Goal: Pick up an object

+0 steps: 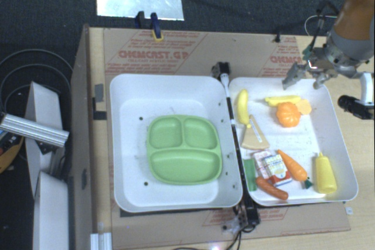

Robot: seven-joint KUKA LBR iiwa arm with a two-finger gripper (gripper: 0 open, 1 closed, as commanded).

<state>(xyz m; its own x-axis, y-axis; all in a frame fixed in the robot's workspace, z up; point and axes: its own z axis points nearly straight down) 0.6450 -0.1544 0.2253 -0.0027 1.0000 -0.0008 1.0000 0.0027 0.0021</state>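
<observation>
Hovers open and empty, gripper point(304, 76), above the right bin's point(337, 126) far edge, near an orange point(287, 115) and a banana point(242, 106).

Arm point(356, 14): orange band, rounded, sitting above a grey metallic wrist collar. Collar looks ribbed or stepped, silver-grey. Gripper point(306, 78): two grey fingers point(291, 77) below the collar, tapering to narrow tips. Small bright spot between the finger bases, possibly a light or reflective part. Thin dark cables point(317, 21) loop beside the wrist, above the fingers.
</observation>
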